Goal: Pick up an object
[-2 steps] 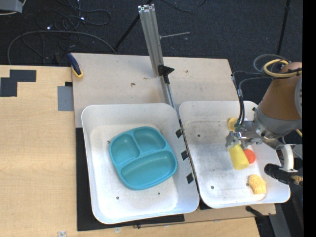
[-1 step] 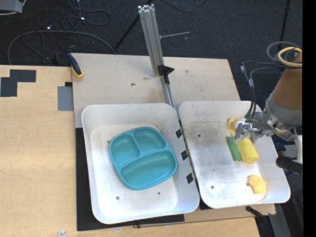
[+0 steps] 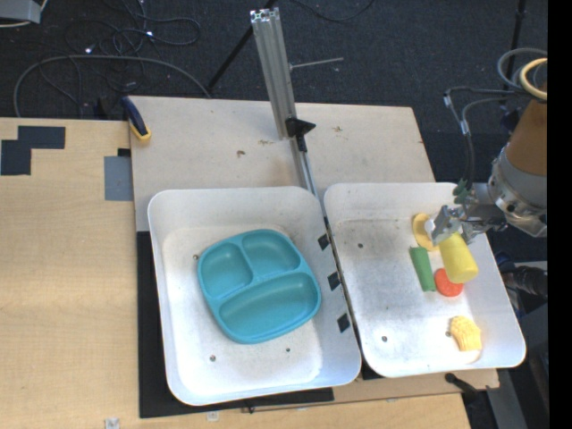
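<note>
Arm: grey, entering from the right edge of the frame at mid height, reaching left over the right bin (image 3: pixel 384 347).
Jaws (image 3: pixel 444 226): at the upper right part of the right bin, among a cluster of small toys; how far open they stand cannot be told, and nothing is clearly seen between them.
Yellow block (image 3: pixel 458 256): just below and right of the jaws, tilted, touching or nearly touching the metal tip; whether it is gripped cannot be told.
Yellow curved piece (image 3: pixel 419 230): just left of the jaws, close against them.
Green stick (image 3: pixel 421 267): below the curved piece, lower left of the jaws, lying roughly upright in the frame.
Orange-red piece (image 3: pixel 447 283): under the lower end of the yellow block, beside the green stick.
Yellow corn-like toy (image 3: pixel 465 332): lower right of the right bin, well apart from the jaws.
Left bin (image 3: pixel 179 347): holds a blue divided plate (image 3: pixel 259 284) in the centre of the frame.
Counter (image 3: pixel 357 141): pale, carrying both bins.
</note>
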### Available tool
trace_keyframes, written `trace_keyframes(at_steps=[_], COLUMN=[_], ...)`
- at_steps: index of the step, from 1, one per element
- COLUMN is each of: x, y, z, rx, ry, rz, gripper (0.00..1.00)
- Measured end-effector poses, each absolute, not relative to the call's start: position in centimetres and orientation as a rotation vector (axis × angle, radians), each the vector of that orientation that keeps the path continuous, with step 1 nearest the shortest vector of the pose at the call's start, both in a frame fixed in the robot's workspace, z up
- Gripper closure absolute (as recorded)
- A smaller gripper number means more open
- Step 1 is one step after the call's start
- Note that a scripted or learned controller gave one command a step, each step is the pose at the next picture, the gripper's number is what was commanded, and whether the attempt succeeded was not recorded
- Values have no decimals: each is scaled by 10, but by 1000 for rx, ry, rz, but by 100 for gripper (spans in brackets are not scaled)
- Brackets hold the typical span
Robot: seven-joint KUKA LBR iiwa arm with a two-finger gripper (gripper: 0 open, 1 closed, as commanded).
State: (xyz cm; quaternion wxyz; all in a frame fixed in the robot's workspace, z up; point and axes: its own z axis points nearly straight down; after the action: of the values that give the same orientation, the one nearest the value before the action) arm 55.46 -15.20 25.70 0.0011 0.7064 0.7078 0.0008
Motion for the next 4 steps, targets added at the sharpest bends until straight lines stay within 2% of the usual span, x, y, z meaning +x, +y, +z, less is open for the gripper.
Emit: trace_keyframes(at_steps=[2,3,4], x=[561,551,552], y=[-53,-9,38], z=[242,231,230], rx=[2220,2221,2220], ry=[2229,2228,2227], rz=[-2,-4,-4], gripper=[100,100,100])
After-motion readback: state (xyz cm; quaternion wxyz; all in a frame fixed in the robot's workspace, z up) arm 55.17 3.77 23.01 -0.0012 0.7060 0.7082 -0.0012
